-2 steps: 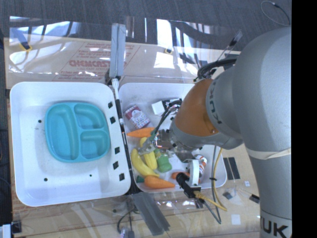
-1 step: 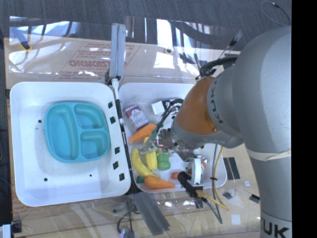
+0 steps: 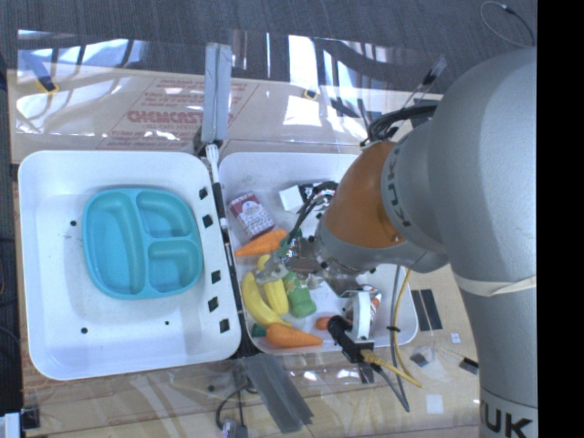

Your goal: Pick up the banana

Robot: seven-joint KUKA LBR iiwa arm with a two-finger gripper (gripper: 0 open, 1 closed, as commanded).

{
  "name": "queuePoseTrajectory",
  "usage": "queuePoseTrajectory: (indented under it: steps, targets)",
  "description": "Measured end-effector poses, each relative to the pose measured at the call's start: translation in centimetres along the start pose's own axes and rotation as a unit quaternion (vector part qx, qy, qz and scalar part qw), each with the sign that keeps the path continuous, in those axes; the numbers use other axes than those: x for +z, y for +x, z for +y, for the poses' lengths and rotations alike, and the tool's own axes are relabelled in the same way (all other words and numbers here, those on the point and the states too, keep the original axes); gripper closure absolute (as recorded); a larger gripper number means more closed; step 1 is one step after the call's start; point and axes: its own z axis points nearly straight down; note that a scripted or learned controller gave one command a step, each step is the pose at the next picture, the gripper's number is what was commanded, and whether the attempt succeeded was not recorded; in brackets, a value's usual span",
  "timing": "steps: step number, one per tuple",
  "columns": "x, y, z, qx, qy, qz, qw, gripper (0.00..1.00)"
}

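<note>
The yellow banana (image 3: 255, 302) lies curved along the left wall of the right bin (image 3: 274, 164), near its front. Beside it sit a short yellow piece (image 3: 275, 294) and a green item (image 3: 300, 297). My gripper (image 3: 292, 259) hangs low over this pile, just above and to the right of the banana's upper end, with the orange-banded wrist (image 3: 365, 213) behind it. The arm hides much of the right bin's right half.
An orange carrot (image 3: 263, 243) lies just behind the pile, and another carrot (image 3: 293, 337) lies at the bin's front edge. A small red-labelled can (image 3: 251, 215) stands further back. The left bin (image 3: 46, 272) holds a turquoise divided plate (image 3: 143, 243).
</note>
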Motion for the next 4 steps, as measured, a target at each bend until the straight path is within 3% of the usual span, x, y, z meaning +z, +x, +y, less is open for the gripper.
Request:
queuePoseTrajectory:
  steps: [1,2,3,4]
  targets:
    - [0.5,-0.5,-2.0,-0.123,-0.008,-0.003,0.9923,0.00]
    - [-0.3,-0.3,-2.1,-0.126,-0.004,-0.001,0.9920,1.00]
    - [-11.5,0.5,3.1,-0.061,-0.001,0.001,0.9981,1.00]
    - [-13.5,6.0,8.6,-0.035,0.000,0.000,0.9994,1.00]
